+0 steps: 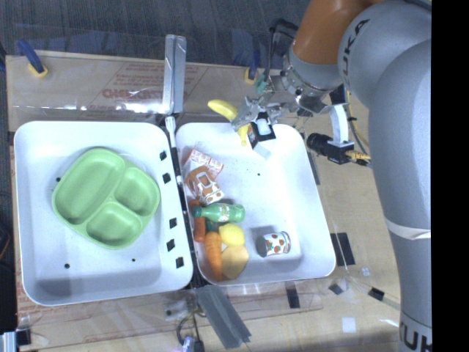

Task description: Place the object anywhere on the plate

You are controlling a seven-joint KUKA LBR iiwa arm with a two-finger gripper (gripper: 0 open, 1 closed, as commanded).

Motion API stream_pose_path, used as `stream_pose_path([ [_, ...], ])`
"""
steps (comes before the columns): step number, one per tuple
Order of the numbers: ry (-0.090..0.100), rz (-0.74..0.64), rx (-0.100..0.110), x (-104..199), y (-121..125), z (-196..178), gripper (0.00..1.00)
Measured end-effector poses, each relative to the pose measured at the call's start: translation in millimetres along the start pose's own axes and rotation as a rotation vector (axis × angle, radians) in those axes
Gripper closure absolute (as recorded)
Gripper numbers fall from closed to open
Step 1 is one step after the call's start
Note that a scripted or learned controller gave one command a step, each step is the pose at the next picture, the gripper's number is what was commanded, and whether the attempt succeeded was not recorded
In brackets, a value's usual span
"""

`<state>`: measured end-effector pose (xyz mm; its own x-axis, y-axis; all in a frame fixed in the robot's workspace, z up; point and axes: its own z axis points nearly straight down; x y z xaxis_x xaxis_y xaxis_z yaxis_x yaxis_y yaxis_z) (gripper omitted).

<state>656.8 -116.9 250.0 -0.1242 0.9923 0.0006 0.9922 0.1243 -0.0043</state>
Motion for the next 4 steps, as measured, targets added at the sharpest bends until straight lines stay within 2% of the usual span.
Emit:
stream_pose_path([
  [1,0.000,-0.277,0.001,62,-31,36,1.00],
  [2,-0.001,-0.617,-0.001,124,-59,25,1.00],
  [3,-0.001,-0.650,0.002,204,-44,59,1.00],
  [4,-0.001,-0.649,0.001,204,-44,59,0.00],
])
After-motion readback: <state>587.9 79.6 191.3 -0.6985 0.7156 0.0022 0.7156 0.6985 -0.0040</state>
